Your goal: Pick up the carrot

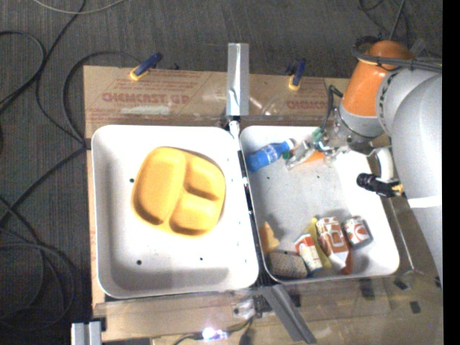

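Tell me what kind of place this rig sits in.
Likely a robotics lab: two white bins clamped onto a cardboard-covered bench, loose cables on grey carpet, and toy food such as a yellow divided plate.

A small orange carrot [313, 157] is seen lying near the upper edge of the right bin [374, 214], its length set roughly level across the view. Its left end is tipped with green, just beside a blue bottle [264, 154]. Its right end is partly hidden under the gripper [327, 146].

A robotics lab: clamped cardboard [165, 95] under two white bins [108, 214], loose cables [43, 63] across grey carpet [43, 214].
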Controlling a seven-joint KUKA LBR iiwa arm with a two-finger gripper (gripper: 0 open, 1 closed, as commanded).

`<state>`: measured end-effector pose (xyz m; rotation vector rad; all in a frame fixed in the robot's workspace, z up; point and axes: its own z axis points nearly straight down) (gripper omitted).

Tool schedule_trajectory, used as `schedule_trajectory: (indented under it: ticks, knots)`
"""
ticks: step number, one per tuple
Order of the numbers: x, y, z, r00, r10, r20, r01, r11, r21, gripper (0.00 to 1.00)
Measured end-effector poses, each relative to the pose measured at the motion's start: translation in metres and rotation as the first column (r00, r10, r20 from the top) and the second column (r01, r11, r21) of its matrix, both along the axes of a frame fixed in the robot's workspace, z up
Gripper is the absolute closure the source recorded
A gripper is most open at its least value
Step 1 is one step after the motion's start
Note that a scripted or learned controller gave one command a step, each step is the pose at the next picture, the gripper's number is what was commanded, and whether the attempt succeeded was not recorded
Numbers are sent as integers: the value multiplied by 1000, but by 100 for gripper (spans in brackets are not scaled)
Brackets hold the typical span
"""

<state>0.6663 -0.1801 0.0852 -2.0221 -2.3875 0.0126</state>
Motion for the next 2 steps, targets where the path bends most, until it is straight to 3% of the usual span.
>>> schedule_trajectory:
  ticks: [1,2]
  knots:
    - [-4,2,5,1000,4,-22,-4,1000,1,100]
    - [2,68,83,985,-171,14,171,985,-4,100]
